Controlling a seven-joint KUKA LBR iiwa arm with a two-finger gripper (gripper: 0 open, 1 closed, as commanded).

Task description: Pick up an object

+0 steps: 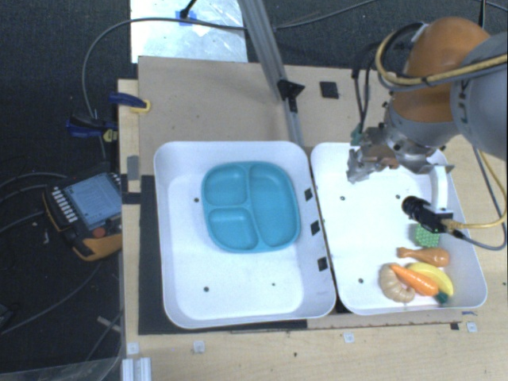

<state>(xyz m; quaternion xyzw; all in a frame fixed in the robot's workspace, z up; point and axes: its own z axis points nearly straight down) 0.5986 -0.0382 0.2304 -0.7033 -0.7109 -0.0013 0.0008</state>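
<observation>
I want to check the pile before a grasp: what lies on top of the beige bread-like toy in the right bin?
The orange plastic carrot lies across the beige bread-like toy, with the yellow plastic banana beside it. Whatever lies under them is covered.

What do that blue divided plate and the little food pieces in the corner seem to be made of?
The blue plate looks like matte moulded plastic: one even colour, soft rounded dividers. The carrot, banana and drumstick look like glossy plastic toys, judging by their flat bright colours, though the view is too small to be sure.
</observation>
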